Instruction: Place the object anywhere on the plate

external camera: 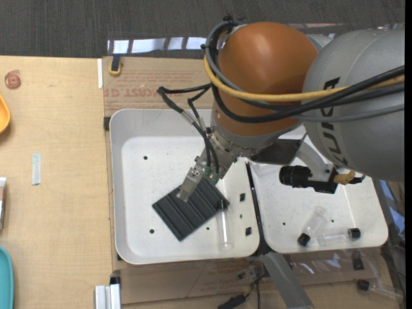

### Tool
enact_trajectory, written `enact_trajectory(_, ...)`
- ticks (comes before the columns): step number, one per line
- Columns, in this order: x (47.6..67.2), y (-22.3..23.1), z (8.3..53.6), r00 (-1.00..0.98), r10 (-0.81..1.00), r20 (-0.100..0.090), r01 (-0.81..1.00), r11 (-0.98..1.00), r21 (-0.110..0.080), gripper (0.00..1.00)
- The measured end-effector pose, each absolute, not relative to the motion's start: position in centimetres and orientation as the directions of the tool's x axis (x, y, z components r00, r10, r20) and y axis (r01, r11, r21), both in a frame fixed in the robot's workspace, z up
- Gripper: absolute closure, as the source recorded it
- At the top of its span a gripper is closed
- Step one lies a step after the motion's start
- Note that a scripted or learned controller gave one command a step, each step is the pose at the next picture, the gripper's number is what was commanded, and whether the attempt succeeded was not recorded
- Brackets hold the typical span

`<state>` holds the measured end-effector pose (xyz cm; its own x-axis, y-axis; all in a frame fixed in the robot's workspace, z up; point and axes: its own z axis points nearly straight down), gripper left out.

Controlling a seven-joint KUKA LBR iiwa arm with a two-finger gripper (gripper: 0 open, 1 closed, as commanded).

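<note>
A dark ribbed plate [187, 212] lies flat and turned at an angle in the left white bin [114, 192], near its front middle. My gripper [191, 184] points down and to the left over the plate's upper corner, very close to its surface. A clear tube [224, 228] lies on the bin floor just off the plate's right edge, running front to back. I see nothing held at the gripper's tip. The arm's orange band and grey body hide the back right of the left bin and much of the right bin.
The right bin [381, 227] holds two clear tubes with black caps [313, 226] [336, 235] near its front. A black cylinder [302, 176] juts out under the arm. Cardboard lies behind the bins, and a wooden bench top [58, 172] is to the left.
</note>
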<state>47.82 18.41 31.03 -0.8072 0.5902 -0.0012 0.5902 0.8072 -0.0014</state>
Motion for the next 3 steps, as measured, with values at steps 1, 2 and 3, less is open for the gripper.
enact_trajectory(1, 51.0, 17.8, 37.3, -0.995, 0.100, -0.003, 0.100, 0.995, 0.000, 0.00)
enact_trajectory(2, 51.1, 17.8, 38.2, -0.995, 0.100, -0.006, 0.100, 0.995, 0.000, 1.00)
enact_trajectory(3, 49.8, 12.3, 44.2, -0.968, -0.251, -0.004, -0.251, 0.968, 0.000, 1.00)
